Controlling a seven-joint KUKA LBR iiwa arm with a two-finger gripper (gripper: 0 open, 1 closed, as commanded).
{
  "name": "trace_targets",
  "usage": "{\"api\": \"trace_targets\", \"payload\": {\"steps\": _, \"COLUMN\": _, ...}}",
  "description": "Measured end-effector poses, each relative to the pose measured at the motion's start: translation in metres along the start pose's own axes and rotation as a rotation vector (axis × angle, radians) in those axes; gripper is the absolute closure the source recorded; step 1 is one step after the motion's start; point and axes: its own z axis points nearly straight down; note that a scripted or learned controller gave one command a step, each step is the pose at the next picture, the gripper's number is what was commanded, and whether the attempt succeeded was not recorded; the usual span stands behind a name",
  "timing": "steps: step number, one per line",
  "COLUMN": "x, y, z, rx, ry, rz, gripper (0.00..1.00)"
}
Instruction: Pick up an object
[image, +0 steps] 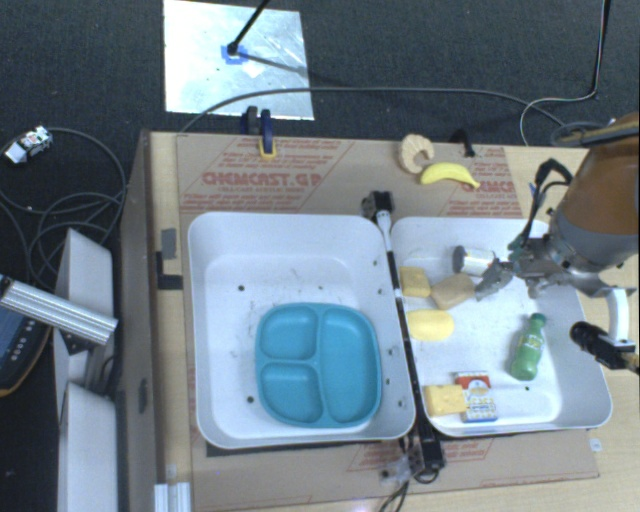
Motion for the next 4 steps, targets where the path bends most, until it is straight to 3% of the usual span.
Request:
{"api": "trace_targets", "payload": {"steps": 1, "x": -0.060, "y": -0.013, "z": 0.051, "rx": 0.002, "ry": 0.000, "rz": 0.000, "gripper": 0.00}}
{"api": "trace_targets", "payload": {"steps": 2, "x": -0.055, "y": -0.037, "z": 0.102, "rx": 0.002, "ry": 0.001, "rz": 0.000, "gripper": 0.00}}
{"api": "trace_targets", "payload": {"steps": 3, "x": -0.056, "y": -0.068, "z": 0.102, "rx": 0.001, "ry": 0.001, "rz": 0.000, "gripper": 0.00}}
{"api": "trace_targets", "payload": {"steps": 4, "x": -0.056, "y": -0.066, "z": 0.091, "rx": -0.002, "ry": 0.002, "rz": 0.000, "gripper": 1.00}}
